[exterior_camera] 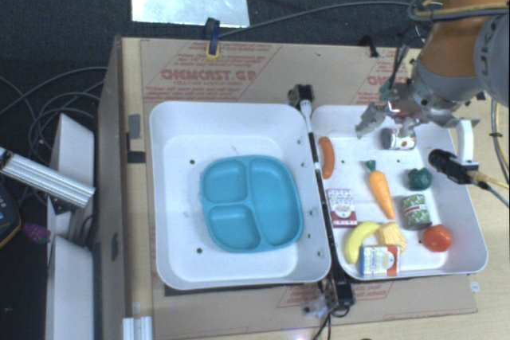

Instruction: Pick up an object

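My gripper [385, 129] hangs over the back of the right bin [470, 251], below the grey and orange arm [462, 20]. Its fingers [369, 121] stand apart, open, with nothing clearly between them. A small grey and red thing [398, 140] lies right under its right side; whether they touch I cannot tell. In the same bin lie an orange sausage [326, 156], a carrot [380, 191], a dark green lump [419, 179], a green can [415, 211], a tomato [437, 237], a banana [360, 237], a yellow piece [391, 235], a juice box [379, 259] and a red-white carton [341, 205].
The left bin [183, 139] holds a blue divided plate [251, 201]. A black clamp [303, 97] sits at the back where the two bins meet. Cables run along the arm's right side over the bin's far right edge.
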Tool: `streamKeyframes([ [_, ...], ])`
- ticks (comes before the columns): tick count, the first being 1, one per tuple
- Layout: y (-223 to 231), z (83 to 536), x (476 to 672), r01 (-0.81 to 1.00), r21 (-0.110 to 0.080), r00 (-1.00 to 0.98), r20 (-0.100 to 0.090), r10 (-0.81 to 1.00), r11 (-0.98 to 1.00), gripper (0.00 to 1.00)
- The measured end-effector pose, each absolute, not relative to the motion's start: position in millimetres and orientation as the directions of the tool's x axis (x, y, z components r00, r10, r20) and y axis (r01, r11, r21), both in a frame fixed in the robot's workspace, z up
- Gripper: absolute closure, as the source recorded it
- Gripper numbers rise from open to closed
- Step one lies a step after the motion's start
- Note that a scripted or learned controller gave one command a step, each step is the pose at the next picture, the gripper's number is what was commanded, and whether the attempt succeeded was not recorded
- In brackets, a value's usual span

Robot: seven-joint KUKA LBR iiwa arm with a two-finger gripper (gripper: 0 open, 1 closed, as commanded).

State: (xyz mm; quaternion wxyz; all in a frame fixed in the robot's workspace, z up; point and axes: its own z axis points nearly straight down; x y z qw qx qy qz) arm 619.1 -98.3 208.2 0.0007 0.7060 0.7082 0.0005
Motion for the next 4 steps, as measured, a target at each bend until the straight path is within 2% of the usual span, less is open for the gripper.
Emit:
streamKeyframes([
  [1, -144.6, 84.6, 609.6, 1.0, 0.002, -0.001, -0.001, 1.0, 0.001, 0.0],
  [2, -132.3, 84.3, 580.4, 1.0, 0.0, -0.001, 0.0, 1.0, 0.001, 0.0],
  [3, -132.3, 95.0, 581.4, 1.0, 0.003, -0.002, 0.0, 1.0, 0.002, 1.0],
  [4, -67.9, 205.8, 565.5, 1.0, 0.006, -0.005, 0.001, 1.0, 0.005, 1.0],
])
